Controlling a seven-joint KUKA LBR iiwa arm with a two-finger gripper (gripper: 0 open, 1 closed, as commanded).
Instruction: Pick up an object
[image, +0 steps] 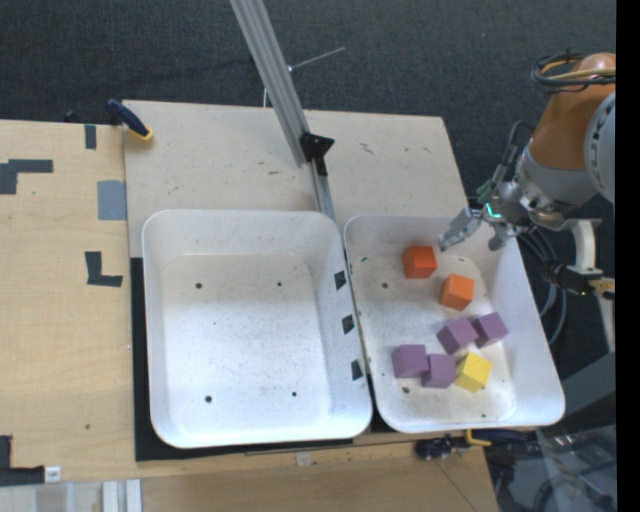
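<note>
The arm (575, 120) reaches in over the right bin (520, 300)'s far rim, likely lining up a pick; the gripper (478, 229) looks spread and empty, though blurry; blocks lie below, the nearest orange block (420, 262) just beside it.

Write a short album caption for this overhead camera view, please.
Robot arm's gripper poised over the right bin of orange, purple and yellow blocks, nearest an orange block.
</note>
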